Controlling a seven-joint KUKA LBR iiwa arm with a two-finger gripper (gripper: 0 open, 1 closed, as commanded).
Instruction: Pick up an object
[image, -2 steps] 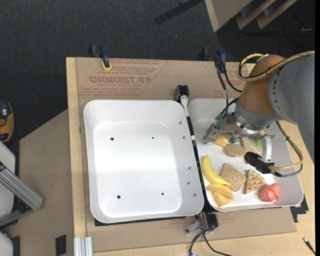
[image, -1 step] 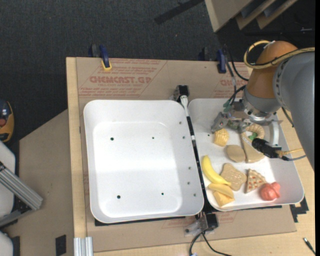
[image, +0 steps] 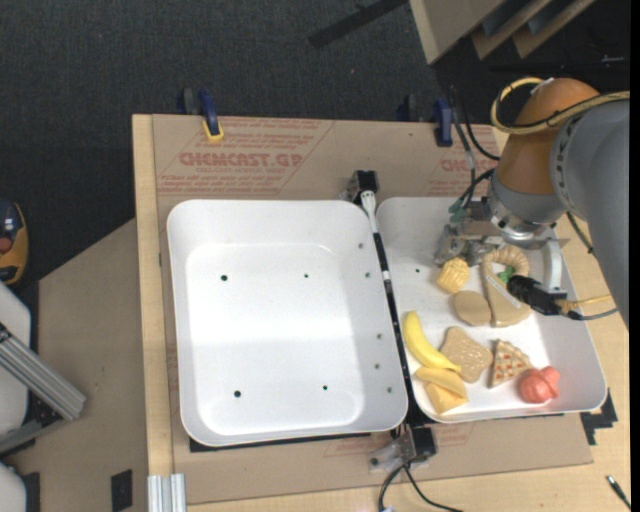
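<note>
**A:** What do we have in front of us?

**B:** We look down at a slant on a table (image: 150, 300) covered with brown printed board. Two shallow white bins sit on it side by side, their inner edges touching. The left bin (image: 200, 240) is the larger in our view. The right bin (image: 410, 225) holds a cluster of toy food.

**A:** Which pieces can we name?

**B:** Along the right bin's left wall lies a yellow banana (image: 424, 345). Just below it, at the near edge, is a yellow wedge (image: 443, 391). Beside the banana sits a tan cracker (image: 466, 352), and right of that a pizza slice (image: 508, 361). A red tomato (image: 539, 384) rests in the near right corner. Further up are a flat tan bread slice (image: 488, 307) and a small yellow corn piece (image: 453, 274).

**A:** And the arm?

**B:** The grey arm (image: 600, 160) reaches in from the right, with its orange band (image: 545, 120) above the wrist. The gripper (image: 478, 245) hangs over the far part of the right bin, just above the corn piece and the bread slice.

**A:** Are the jaws spread or pinching something?

**B:** We cannot tell; the wrist and cabling hide them from us. All the food we can see lies in the bin.
</note>
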